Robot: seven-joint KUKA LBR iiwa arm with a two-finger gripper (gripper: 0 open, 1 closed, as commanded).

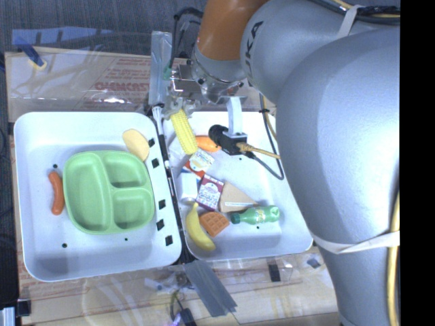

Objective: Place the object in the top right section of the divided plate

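Nearest the lens, filling the right side: smooth grey arm (340,128), rounded casing, orange band toward the wrist. At its tip, gripper (175,113) with fingers narrowed on the upper end of the corn cob (182,134). Hangs tilted, yellow and knobbly, just above the shared rims where left bin (30,250) meets right bin (292,229), near their far edge.

Judged as mid-carry: lifted, not yet over the goal. Next calls for a short traverse toward the left bin's middle, then a lowering into the upper right pocket of the divided plate (85,192), clearing the pale yellow lump (136,143) touching the plate's far right corner.

Plate: matt green plastic, rounded, one large well and two small. Beside its left edge, an orange sausage (56,192), glossy.

In the right bin, clustered: orange carrot (206,143) just beside the cob, printed carton (209,192), tan wedge (234,197), gridded waffle (214,223), curved banana (197,231), green bottle (255,215) lying flat.
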